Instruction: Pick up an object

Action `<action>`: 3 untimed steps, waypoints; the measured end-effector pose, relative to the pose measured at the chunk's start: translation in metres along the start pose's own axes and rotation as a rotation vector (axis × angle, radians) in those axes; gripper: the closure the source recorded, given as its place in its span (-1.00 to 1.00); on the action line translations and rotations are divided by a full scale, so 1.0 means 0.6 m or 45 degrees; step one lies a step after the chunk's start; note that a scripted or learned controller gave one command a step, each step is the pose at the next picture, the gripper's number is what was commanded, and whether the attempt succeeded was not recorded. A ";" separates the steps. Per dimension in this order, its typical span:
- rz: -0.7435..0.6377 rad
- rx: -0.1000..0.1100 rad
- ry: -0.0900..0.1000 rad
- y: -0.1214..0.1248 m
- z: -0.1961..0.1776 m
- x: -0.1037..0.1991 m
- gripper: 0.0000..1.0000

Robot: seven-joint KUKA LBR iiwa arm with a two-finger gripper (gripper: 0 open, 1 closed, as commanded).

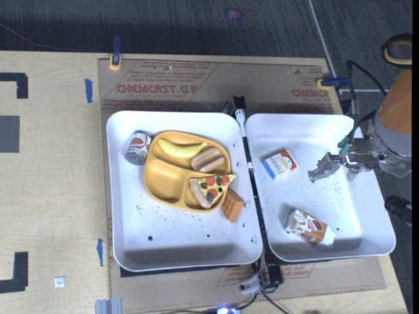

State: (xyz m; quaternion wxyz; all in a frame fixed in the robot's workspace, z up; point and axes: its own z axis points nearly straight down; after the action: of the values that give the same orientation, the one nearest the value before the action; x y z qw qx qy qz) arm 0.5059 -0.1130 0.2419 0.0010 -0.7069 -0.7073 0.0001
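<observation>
- The desk (52, 195) carries 2 shallow white bins side by side, sitting on a brown board (209, 80) with red print on it.
- The left bin (177, 247) has a yellow tray (163, 175) with compartments: a banana (173, 150) and a sausage (208, 157) in the top section, a pizza slice (211, 187) in the lower right one.
- A small can (137, 147) lies just beside the tray's upper left corner, touching or nearly touching it, can't tell which.
- A little orange-brown packet (232, 206) leans against the tray's lower right edge.
- The right bin (366, 237) holds 2 things, well apart: a small blue and white carton (279, 163) near the upper left, and a white and orange packet (308, 227) lying flat lower down toward the middle.
- The arm (396, 120) reaches in from the right, orange band showing above the wrist.
- The pincer (322, 169) hangs over the right bin, between the carton and the bin's right wall, just right of the carton.
- Nothing sits between its fingers. Whether they're spread or pressed together, I honestly can't tell from this angle, it's just a grey blob at the tip.
- Blue clamps (116, 50) grip the board's top edge, and bits of blue tape (88, 90) mark the desk to the left.
</observation>
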 end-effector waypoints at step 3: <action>0.004 -0.012 -0.007 -0.026 0.232 0.011 1.00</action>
State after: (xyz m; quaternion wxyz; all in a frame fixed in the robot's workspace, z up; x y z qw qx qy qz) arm 0.4902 -0.1063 0.1029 -0.0043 -0.7080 -0.7062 -0.0010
